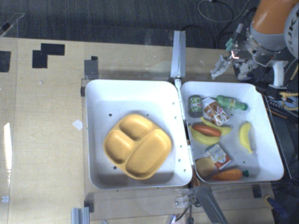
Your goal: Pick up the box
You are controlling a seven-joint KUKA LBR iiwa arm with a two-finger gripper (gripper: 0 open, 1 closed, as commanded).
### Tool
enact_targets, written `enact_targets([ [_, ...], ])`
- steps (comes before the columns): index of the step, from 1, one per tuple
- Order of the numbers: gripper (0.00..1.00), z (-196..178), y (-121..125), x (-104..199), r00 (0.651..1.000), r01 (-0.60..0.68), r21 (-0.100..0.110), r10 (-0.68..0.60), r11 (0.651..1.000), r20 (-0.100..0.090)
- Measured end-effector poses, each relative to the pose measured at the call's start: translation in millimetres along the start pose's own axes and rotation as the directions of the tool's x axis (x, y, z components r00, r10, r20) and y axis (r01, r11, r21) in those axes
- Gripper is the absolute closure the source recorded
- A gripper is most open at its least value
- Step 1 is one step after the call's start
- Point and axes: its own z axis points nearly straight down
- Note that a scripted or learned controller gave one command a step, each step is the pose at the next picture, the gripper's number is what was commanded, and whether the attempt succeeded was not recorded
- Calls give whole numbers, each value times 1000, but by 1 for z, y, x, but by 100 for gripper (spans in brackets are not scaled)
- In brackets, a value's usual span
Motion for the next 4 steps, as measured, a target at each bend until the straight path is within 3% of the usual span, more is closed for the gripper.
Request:
enact_targets([
  [1, 0, 114, 3, -15, 997, 79, 1, -79, 997, -1],
  [2, 0, 185, -28, -12, 969, -249, -11, 249, 968, -1],
  [3, 0, 30, 4, -55, 979, -203, -2, 203, 979, 0],
  [4, 0, 137, -49, -28, 944, -330, 3, 330, 944, 0],
])
